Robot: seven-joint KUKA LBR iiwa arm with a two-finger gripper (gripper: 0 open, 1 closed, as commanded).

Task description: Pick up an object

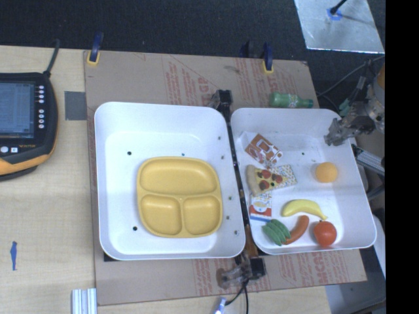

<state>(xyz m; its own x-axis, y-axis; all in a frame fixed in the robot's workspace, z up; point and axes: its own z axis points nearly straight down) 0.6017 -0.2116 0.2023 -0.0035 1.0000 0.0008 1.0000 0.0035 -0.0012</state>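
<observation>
Camera view: the right bin gathers the candidate objects within the arm's reach: orange, banana, tomato, sausage, pizza slice. The left bin holds a yellow divided tray. The gripper hovers at the right bin's far-right corner; its opening cannot be told.

Yellow tray, white bins, yellow banana, red tomato, orange ball.
</observation>
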